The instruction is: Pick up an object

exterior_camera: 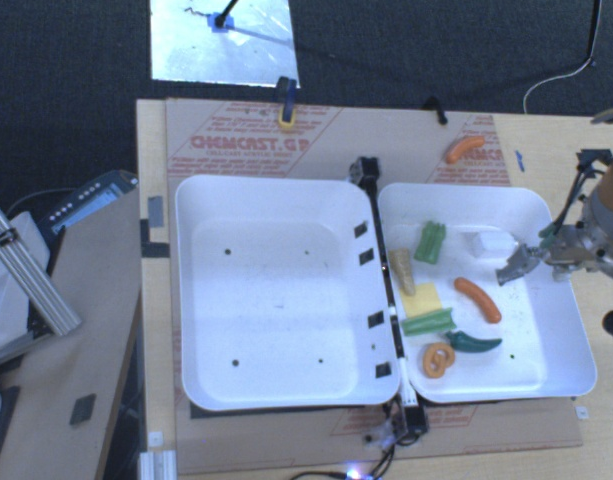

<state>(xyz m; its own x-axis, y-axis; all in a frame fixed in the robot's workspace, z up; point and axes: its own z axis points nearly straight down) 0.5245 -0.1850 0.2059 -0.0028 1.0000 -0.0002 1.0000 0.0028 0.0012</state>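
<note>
bins: 2 white (276,193) | sausages: 2, 1 inside the right bin (478,299), 1 outside behind it (465,148) | green pieces in right bin: 3 (430,241) | yellow block: 1 (422,298) | orange ring: 1 (437,360) | white block: 1 (489,240)

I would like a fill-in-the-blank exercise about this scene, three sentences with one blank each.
1. All the toy foods inside the bins lie in the ____ bin of the camera view.
2. The gripper hangs above the ____ edge of that bin.
3. One orange sausage lies outside the bins on the ____ board.

Missing words: right; right; cardboard
</note>
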